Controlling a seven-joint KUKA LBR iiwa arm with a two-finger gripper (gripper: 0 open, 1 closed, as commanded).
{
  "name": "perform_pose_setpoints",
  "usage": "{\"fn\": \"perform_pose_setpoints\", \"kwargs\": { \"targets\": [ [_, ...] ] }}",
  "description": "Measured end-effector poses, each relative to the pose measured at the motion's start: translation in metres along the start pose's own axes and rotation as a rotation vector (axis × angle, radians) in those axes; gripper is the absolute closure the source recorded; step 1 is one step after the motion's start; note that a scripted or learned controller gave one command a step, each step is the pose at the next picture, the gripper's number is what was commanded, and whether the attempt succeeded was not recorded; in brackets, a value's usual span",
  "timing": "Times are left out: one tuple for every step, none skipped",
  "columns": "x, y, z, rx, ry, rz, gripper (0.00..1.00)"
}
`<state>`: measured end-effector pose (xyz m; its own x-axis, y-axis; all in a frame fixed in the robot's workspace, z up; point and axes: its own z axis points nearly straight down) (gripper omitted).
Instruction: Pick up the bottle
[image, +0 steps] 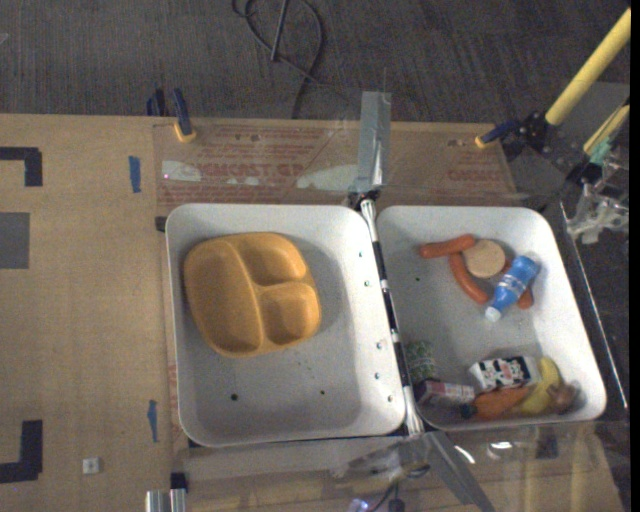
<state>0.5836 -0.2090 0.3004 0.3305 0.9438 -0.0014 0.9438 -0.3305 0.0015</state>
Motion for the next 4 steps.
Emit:
{"fn": "perform_pose_setpoints", "kwargs": {
  "targets": [
    [0.001,0.0,0.0,0.001,0.0,-0.001,0.0],
    [0.011,0.04,0.12,0.004,0.001,0.0,0.0],
    [0.008,0.019,0.192,-0.013,0.009,0.041,0.0],
    [0.008,0.019,0.192,-0.013,0.009,0.041,0.0]
  ]
}}
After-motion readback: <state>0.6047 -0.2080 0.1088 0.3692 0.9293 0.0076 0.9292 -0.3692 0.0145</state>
